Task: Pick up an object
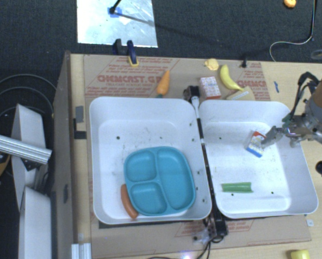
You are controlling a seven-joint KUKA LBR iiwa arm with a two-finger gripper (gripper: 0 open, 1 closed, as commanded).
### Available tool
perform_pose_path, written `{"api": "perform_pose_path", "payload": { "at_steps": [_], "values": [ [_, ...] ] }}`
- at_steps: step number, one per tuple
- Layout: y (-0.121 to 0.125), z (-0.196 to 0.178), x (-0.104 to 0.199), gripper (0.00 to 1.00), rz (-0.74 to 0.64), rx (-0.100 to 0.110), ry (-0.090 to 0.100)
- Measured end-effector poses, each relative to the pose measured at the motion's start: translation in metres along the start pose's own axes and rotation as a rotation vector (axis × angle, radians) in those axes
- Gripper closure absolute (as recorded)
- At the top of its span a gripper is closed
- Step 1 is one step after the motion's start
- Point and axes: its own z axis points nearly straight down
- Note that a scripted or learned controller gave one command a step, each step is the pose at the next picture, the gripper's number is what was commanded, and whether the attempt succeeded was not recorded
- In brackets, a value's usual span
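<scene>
Partly blurred gripper [271, 136], touching small packet [255, 144]

You see a dark carpeted floor [215, 15] across the far side; on it, far left of centre, a shiny silver sheet [116, 15] catching the light; a thin cable [307, 34] trailing at far right; a wooden bench top [69, 161] covered with printed brown cardboard [128, 74]; left of the bench, black looping cables [9, 99], white panels [28, 128] and a metal bar [19, 147]; lighting even, with glare on the sheet.
</scene>
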Motion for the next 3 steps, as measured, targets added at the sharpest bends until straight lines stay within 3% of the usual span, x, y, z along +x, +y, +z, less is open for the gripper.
{"api": "perform_pose_path", "payload": {
  "at_steps": [1,2,3],
  "values": [
    [0.071,0.094,-0.003,0.00,-0.004,0.001,-0.001],
    [0.070,0.078,-0.004,1.00,-0.004,-0.002,0.000],
    [0.075,0.044,-0.027,1.00,0.002,-0.004,-0.002]
  ]
}}
